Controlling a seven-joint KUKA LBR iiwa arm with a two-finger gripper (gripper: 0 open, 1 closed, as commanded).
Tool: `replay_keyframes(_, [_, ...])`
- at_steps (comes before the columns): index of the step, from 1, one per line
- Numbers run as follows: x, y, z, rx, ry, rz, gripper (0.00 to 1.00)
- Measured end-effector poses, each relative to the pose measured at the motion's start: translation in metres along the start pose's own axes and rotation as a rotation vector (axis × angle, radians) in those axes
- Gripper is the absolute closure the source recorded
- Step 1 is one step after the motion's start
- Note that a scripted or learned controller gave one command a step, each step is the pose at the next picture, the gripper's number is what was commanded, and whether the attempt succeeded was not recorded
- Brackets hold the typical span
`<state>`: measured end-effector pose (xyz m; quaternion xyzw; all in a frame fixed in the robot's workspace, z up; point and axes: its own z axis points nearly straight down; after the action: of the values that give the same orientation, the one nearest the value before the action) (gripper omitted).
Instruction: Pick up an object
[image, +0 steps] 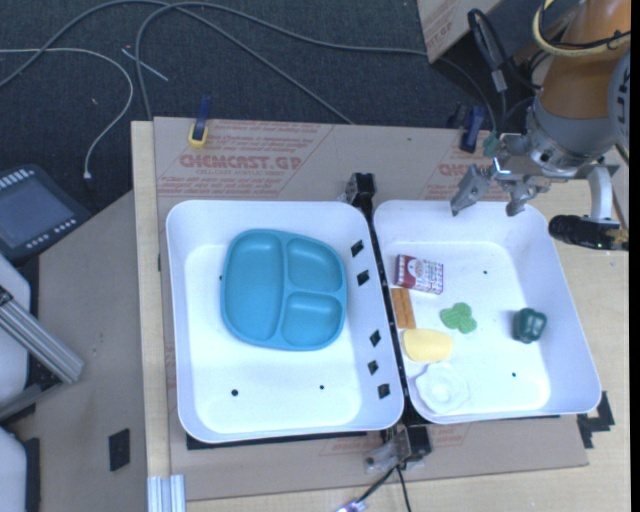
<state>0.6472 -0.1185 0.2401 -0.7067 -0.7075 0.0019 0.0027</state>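
Note:
The right bin (560, 300) holds a red and white carton (419, 274), an orange strip (402, 307), a yellow lump (428, 346), a green leafy toy (459, 318), a dark green pepper-like toy (529, 325) and a white round piece (441, 388). My gripper (492, 200) hangs above the far rim of this bin. Its two fingers are spread apart with nothing between them. The nearest item, the carton, lies below and to the left of it.
The left bin (200, 300) contains a blue divided plate (283, 290). Black clips run along the shared rim (376, 300) between the bins. Cables (110, 60) lie on the dark floor behind the bench. A blue clamp (201, 128) sits at the board's far edge.

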Motion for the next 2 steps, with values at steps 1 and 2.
replay_keyframes(1, [0.002,-0.004,0.047,0.005,0.001,0.0,0.0])
replay_keyframes(2, [-0.002,-0.007,0.114,0.008,0.002,0.001,0.0])
